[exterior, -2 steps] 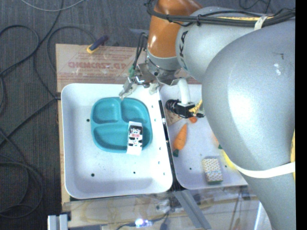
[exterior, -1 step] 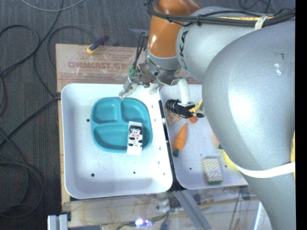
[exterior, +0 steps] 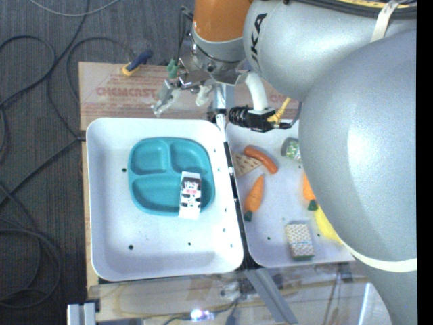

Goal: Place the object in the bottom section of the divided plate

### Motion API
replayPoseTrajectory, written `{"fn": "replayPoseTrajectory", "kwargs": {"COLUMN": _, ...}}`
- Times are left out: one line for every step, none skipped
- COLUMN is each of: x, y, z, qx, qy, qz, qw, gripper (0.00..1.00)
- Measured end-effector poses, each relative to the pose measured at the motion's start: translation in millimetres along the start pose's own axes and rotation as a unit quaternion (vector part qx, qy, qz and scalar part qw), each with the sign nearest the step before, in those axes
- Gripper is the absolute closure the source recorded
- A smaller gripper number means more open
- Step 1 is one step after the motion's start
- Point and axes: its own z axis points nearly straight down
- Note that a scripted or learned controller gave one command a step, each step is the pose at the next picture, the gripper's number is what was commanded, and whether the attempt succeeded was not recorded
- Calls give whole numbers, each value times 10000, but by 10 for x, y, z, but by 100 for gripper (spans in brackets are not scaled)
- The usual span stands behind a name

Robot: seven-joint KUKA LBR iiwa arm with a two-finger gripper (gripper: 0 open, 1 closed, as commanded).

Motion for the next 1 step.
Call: {"fn": "replayPoseTrajectory", "kwargs": {"x": -618, "y": -173, "z": 1041, "qx": 17, "qy": 5, "qz": -117, "qw": 9999, "gripper": 0}}
